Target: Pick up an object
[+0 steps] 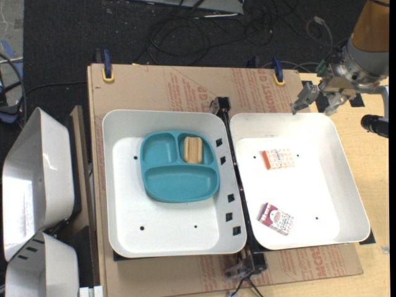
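The pincer hung with fingers apart, holding nothing, above the right bin's far edge. The orange packet lay nearest, toward that edge; descending squarely over it seemed wisest.

arm cropped at top-right edge; print on the 2 small packets too small to read

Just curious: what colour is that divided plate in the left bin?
The divided plastic plate is teal blue, seen best in the overhead camera view.
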`<state>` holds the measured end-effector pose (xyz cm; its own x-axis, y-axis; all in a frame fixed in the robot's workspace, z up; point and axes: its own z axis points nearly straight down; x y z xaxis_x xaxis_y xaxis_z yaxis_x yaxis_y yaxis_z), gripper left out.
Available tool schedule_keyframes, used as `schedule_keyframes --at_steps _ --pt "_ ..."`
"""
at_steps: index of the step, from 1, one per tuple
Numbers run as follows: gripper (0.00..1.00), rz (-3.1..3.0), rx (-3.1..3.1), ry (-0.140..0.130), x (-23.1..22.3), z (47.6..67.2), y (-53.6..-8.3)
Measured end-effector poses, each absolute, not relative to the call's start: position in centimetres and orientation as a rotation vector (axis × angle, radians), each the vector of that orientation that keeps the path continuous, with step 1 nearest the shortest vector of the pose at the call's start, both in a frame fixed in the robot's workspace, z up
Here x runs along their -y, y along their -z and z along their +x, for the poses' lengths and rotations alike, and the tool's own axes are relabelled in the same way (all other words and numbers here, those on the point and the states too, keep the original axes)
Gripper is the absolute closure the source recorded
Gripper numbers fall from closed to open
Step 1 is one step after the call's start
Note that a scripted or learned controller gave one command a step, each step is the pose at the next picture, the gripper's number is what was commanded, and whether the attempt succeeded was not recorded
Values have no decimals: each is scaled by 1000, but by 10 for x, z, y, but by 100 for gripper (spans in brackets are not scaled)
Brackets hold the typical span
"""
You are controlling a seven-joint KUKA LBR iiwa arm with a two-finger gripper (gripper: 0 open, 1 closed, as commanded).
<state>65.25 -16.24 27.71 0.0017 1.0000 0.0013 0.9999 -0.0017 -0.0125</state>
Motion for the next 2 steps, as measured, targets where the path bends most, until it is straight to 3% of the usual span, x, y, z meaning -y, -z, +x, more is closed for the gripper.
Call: schedule_keyframes --at_steps 1,2 --pt "0 -2221 2223 -1 162 654 -286" --pt "0 -2222 2219 -3 164 651 -224"
